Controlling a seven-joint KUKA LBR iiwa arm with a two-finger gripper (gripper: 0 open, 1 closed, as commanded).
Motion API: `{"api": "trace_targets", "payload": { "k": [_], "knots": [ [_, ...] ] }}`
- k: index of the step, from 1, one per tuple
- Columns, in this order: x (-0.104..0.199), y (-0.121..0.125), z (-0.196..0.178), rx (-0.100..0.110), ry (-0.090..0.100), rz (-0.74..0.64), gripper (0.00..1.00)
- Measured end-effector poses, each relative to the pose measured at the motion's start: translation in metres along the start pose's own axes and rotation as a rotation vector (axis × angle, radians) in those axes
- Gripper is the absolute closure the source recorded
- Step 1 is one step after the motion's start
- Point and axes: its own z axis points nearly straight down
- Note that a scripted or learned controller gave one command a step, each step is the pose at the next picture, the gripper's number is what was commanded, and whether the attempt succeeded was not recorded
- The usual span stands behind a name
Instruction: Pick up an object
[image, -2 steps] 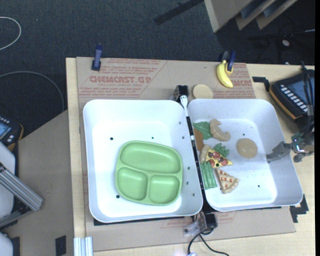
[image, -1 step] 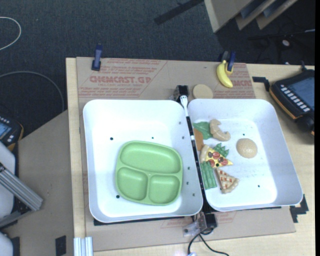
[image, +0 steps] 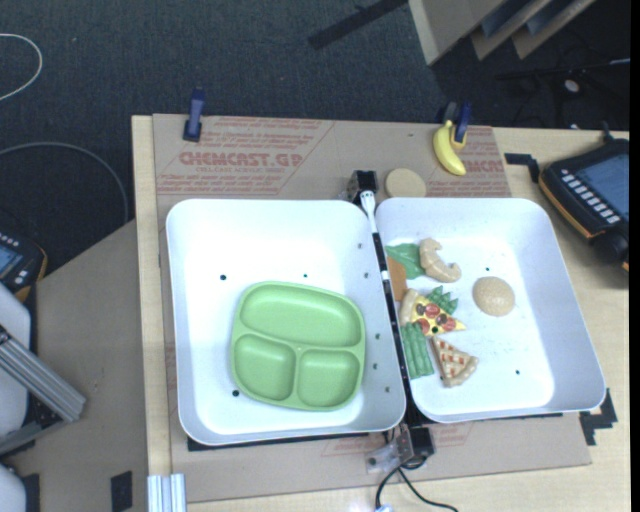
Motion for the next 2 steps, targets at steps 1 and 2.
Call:
{"api": "trace_targets", "payload": {
  "k": [1,2],
  "knots": [
    [-0.001,0.0,-0.006,0.005,0.0,0.001,1.0],
    [-0.009,-0.003,0.108,0.024,0.01,0.005,1.0]
  ]
}}
